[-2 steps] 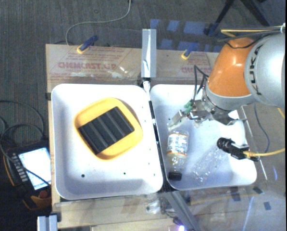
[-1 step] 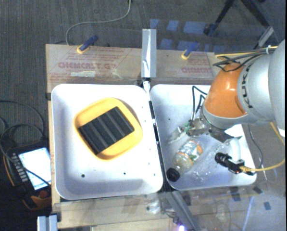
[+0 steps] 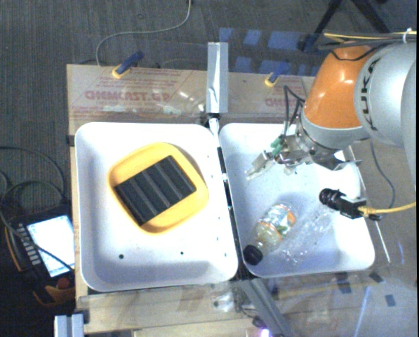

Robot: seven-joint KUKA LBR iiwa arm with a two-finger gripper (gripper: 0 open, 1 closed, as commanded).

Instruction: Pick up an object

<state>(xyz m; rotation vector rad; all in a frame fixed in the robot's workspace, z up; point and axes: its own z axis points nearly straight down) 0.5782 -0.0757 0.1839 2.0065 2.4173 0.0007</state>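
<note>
The clear plastic bottle with a black cap (image 3: 271, 232) lies on its side in the right white bin (image 3: 349, 258), long axis diagonal, cap pointing toward the bin's lower-left corner. The gripper (image 3: 260, 166) hovers above it, well apart, near the bin's upper middle; whether it is open cannot be told. A yellow rounded tray with a black ribbed insert (image 3: 158, 187) lies in the left white bin (image 3: 97, 258).

A wooden bench (image 3: 146, 93) fills the frame's middle, carrying two white bins: the left bin (image 3: 97, 258) and the right bin (image 3: 349, 255), touching.

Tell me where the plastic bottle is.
The plastic bottle lies in the right bin, near its front edge, below the end effector.
</note>
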